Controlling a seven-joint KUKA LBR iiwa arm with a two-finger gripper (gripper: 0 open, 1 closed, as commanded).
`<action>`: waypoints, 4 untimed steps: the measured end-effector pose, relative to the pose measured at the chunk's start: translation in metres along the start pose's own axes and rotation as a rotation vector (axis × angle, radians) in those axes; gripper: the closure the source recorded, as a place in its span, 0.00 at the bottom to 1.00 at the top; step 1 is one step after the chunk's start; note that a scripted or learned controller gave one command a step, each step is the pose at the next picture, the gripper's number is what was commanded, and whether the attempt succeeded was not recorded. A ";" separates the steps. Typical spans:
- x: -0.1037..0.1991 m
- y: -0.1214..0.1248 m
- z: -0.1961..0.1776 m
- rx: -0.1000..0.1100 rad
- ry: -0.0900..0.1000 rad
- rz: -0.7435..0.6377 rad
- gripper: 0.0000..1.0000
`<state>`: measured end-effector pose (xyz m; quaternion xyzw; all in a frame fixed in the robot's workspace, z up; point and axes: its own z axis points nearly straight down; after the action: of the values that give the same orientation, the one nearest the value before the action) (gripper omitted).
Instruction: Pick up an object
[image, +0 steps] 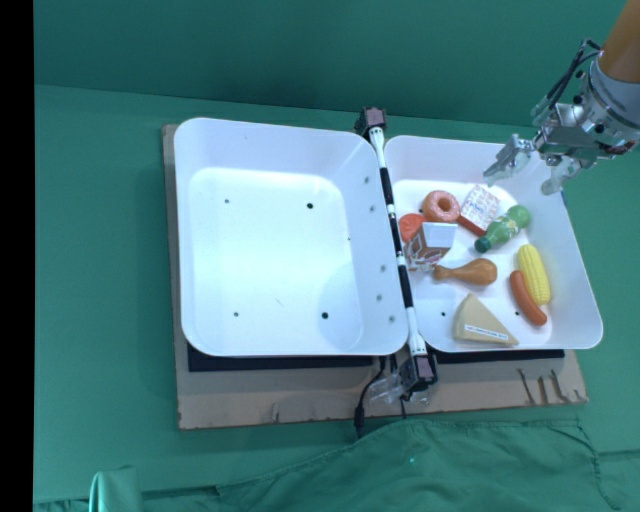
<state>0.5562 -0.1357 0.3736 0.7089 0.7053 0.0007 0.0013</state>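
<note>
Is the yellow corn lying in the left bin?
No, the corn lies in the right bin, beside the sausage.

arm's coming in from the upper right, gripper (530, 170) pointing down-left with both fingers (508, 158) spread wide, nothing between them

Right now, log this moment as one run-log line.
phase: approach | gripper: open, holding nothing, above the right bin's far edge | nearest: green bottle | left bin: no toys
</note>
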 end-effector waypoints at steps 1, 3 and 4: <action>0.000 0.000 0.000 0.000 0.000 0.000 0.00; 0.008 0.002 0.086 0.005 0.000 -0.001 0.00; 0.016 0.003 0.140 0.005 0.000 -0.001 0.00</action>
<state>0.5596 -0.1194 0.2335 0.7084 0.7058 -0.0010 -0.0004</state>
